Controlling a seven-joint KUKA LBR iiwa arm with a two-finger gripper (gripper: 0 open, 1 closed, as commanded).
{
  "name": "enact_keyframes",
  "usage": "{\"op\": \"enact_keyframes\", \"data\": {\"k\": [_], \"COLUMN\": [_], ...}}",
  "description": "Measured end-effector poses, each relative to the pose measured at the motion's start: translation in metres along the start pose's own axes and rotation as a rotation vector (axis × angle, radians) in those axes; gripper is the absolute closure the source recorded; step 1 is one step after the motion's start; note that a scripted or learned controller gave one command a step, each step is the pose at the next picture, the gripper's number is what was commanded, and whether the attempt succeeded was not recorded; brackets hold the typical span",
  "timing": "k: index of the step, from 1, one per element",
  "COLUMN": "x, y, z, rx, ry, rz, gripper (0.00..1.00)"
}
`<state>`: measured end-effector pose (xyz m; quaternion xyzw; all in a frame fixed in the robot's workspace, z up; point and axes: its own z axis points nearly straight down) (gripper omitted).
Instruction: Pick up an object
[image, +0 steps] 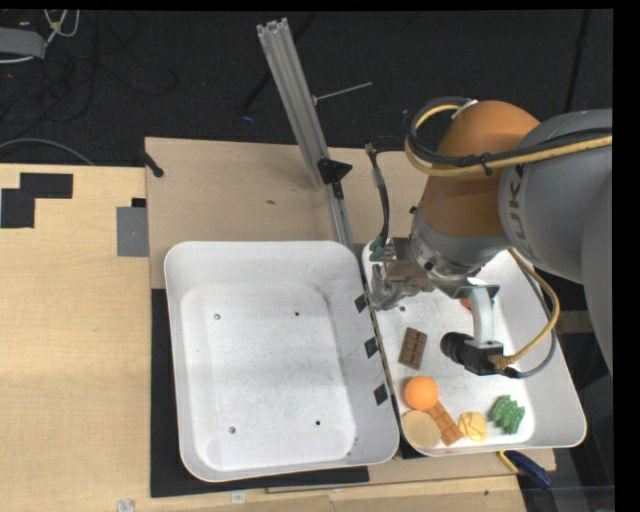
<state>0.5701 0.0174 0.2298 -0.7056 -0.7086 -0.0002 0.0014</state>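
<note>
Your pale wooden bench bears a right white bin holding a round orange ball; the gripper hovers nearby, grip unclear.

Wooden bench, pale and flat, with black and grey patches near the left edge. On top, a dark mat under two shallow white bins side by side. Left bin large, speckled with small dark dots. Right bin smaller, touching the left one along a shared edge. Behind the bins, a tan board, and a slanted metal rail rising from it.
</note>
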Motion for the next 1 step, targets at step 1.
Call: {"op": "enact_keyframes", "data": {"k": [1], "x": [0.0534], "y": [-0.0031], "z": [0.0104], "rx": [0.005], "ry": [0.0], "rz": [0.0], "gripper": [1.0]}}
